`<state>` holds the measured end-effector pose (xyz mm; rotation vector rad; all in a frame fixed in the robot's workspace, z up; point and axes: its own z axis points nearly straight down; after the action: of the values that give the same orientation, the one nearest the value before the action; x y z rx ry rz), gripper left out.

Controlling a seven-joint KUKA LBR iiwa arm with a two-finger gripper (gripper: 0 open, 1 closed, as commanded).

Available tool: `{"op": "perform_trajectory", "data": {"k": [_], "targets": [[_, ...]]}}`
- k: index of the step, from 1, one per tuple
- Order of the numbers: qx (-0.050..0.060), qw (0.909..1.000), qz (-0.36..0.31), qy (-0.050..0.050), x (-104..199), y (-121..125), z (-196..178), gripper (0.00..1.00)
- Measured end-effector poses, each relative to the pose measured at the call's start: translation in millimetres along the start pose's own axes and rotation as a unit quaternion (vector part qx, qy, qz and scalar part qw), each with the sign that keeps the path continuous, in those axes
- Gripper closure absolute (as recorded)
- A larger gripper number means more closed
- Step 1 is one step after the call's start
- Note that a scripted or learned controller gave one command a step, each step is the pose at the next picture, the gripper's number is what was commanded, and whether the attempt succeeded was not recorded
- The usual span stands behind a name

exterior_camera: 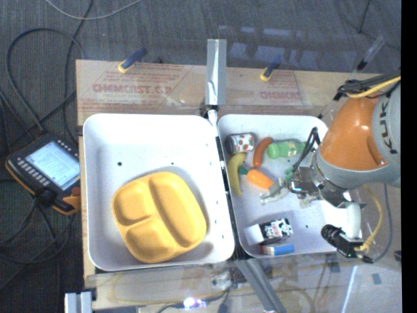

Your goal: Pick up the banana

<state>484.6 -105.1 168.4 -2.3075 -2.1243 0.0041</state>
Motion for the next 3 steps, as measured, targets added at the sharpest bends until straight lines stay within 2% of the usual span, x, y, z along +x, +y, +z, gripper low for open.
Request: {"op": "perform_trajectory", "data": {"k": [1, 2, 3], "targets": [[-0.001, 0.9931, -0.118, 0.000, -37.6, 28.3, 46.5, 0.00], [-0.008, 0.9908, -0.135, -0.002, -74.9, 119.5, 78.4, 0.00], [-0.002, 0.9887, -0.150, -0.002, -110.0, 63.3, -10.6, 0.00]]}}
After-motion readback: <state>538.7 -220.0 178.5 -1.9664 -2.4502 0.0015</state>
